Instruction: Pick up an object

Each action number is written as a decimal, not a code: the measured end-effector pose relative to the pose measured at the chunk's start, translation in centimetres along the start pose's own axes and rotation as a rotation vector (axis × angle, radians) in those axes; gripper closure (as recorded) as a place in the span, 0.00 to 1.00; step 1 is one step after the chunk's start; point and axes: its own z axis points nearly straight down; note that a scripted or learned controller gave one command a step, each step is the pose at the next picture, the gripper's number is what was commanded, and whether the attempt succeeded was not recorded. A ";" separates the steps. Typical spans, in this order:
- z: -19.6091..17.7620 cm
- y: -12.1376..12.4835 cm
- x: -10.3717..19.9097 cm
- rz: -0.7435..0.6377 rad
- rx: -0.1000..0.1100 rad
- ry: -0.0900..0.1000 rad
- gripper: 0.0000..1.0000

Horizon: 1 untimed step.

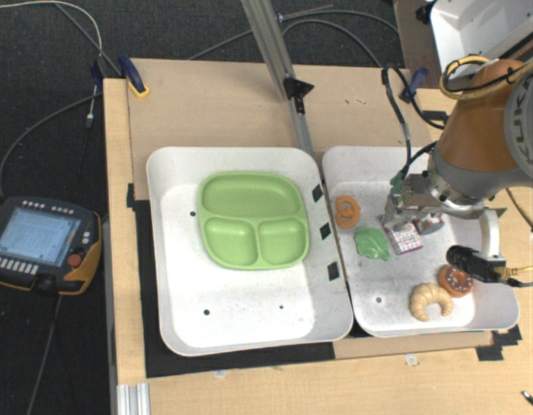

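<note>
In the camera view the arm (487, 132) reaches in from the right over the right bin (370, 167), and its gripper (405, 219) hangs above the middle of that bin. Just under the fingers lies a small box with a pink and white pattern (404, 239); its long axis runs on a slant, from upper left to lower right, with the lower end pointing toward the bin's near right corner. The box lies directly below the gripper and a touch nearer the camera (whether the fingers touch it cannot be told). How far the fingers stand apart cannot be told either, for the wrist hides them.

A green leafy piece (371, 244) lies just beside the box on its left. An orange ring (346, 210) lies near the bin's left wall. A croissant (429, 301) and a chocolate doughnut (455, 279) lie toward the near right corner. The left bin (176, 318) bears a green divided plate (253, 220).
</note>
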 end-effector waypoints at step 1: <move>-5.4 0.2 0.0 0.000 -0.001 0.000 1.00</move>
